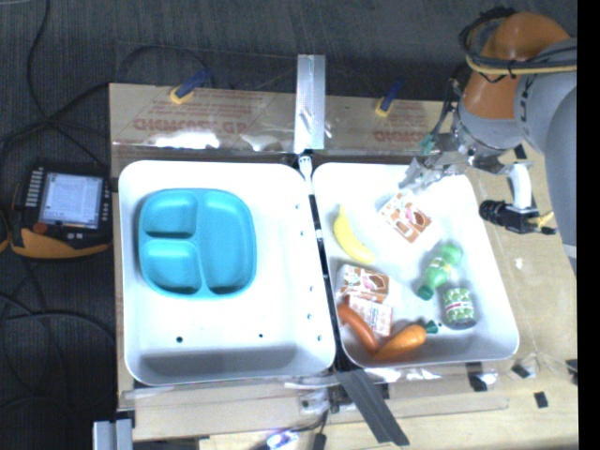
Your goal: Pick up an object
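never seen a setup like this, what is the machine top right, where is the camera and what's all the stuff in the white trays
The grey arm with an orange band at top right is a robot arm. Its two-finger gripper hangs over the right white bin's far corner, just above a small white and brown carton; I cannot tell whether it grips anything. One camera looks down on the bench at a slant. That bin also holds a yellow banana, a green plastic bottle, a green jar, an orange carrot and a red and white packet. The left white bin holds a turquoise divided plate.
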Tool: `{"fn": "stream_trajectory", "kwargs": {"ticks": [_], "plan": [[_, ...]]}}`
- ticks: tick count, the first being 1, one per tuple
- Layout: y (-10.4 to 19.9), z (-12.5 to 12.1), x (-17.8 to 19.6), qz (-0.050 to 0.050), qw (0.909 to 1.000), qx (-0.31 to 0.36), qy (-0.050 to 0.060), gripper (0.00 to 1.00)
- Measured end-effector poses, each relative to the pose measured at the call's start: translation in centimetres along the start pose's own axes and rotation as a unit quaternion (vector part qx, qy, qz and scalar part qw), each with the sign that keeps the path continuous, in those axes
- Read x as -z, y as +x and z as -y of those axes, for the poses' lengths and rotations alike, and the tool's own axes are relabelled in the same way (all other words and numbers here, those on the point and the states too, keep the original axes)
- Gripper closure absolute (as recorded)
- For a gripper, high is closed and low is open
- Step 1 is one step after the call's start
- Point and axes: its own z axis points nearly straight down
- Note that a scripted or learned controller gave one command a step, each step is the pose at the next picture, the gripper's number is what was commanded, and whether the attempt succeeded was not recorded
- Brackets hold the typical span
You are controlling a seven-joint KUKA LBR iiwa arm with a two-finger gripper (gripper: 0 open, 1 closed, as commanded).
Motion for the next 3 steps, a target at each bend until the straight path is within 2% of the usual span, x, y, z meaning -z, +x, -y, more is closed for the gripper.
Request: {"fn": "stream_trajectory", "kwargs": {"ticks": [1, 2, 3], "plan": [[0.0, 0.0, 0.0, 0.000, 1.0000, 0.000, 0.000, 0.00], [6.1, -1.1, 1.3, -0.001, 0.9974, 0.071, -0.001, 0.00], [5.4, 1.2, -4.5, 0.002, 0.9988, 0.048, -0.011, 0.00]]}}
